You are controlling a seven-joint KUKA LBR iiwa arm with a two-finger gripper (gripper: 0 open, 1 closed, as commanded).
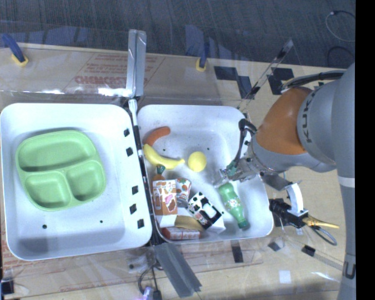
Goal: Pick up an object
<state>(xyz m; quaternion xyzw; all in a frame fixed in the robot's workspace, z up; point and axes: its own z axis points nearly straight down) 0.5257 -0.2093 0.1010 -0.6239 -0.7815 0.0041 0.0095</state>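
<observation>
My gripper [230, 172] hangs low at the right side of the right bin [194, 114], right at the neck end of a green bottle [234, 206] that lies on the bin floor. Whether it touches the bottle is unclear. Left of it lie a yellow ball [197, 162], a banana [162, 157] and an orange-red sausage [157, 134]. Near the front edge sit a printed carton [164, 196], a black-and-white box [204, 209] and a brown item [185, 224].
The left bin [62, 230] holds a green divided tray [61, 169]. The grey arm with its orange band [284, 130] reaches in over the right bin's right wall. A metal divider [135, 67] stands between the bins.
</observation>
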